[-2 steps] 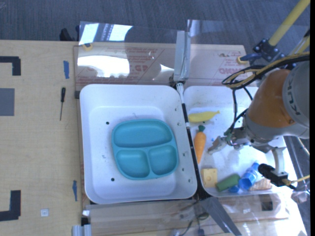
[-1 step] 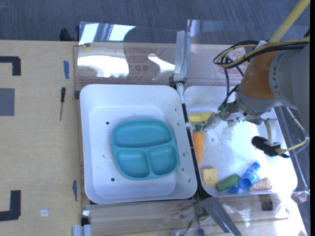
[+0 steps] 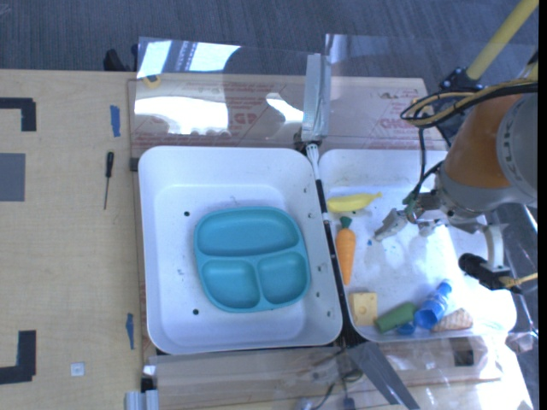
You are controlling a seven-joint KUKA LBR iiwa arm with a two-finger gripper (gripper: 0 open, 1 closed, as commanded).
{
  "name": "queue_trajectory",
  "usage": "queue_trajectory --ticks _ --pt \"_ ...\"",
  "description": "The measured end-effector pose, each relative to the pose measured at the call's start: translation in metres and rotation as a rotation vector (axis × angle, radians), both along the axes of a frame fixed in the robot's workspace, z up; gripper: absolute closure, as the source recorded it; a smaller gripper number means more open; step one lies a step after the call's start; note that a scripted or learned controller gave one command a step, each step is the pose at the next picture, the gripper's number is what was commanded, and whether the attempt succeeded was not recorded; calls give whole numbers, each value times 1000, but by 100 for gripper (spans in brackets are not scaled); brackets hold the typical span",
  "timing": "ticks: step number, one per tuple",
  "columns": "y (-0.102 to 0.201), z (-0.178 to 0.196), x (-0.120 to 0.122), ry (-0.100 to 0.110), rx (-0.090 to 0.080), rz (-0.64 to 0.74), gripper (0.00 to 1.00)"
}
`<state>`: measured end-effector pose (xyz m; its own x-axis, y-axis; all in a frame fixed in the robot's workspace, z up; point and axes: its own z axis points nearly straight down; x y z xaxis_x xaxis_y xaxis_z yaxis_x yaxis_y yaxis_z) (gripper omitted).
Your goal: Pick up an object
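Observation:
My gripper [image 3: 405,223] hangs over the middle of the right bin [image 3: 479,319], open with nothing between its fingers. To its left lie a yellow banana [image 3: 352,202] and an orange carrot [image 3: 345,250] with a green top, close to the bin's left wall. Along the near edge sit a yellow cheese block [image 3: 365,307], a green piece [image 3: 394,318], a blue bottle [image 3: 432,306] and a tan piece [image 3: 455,319]. The gripper touches none of them.
The left bin [image 3: 162,186] holds a teal divided plate [image 3: 251,257]. A grey divider [image 3: 326,229] separates the two bins. The arm's orange band [image 3: 474,148] and cables reach in at the right. A clear panel [image 3: 256,101] stands behind the bins.

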<state>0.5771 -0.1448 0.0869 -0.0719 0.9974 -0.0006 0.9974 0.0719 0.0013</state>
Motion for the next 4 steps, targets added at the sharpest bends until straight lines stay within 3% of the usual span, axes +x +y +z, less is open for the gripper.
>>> queue_trajectory --ticks 1,2,3,4 --pt "36 1 -46 -1 1 -4 0" --pt "23 0 -2 -3 -1 194 0" --pt "4 53 -33 -2 -1 105 0" --pt "-47 182 29 -10 -4 132 0"
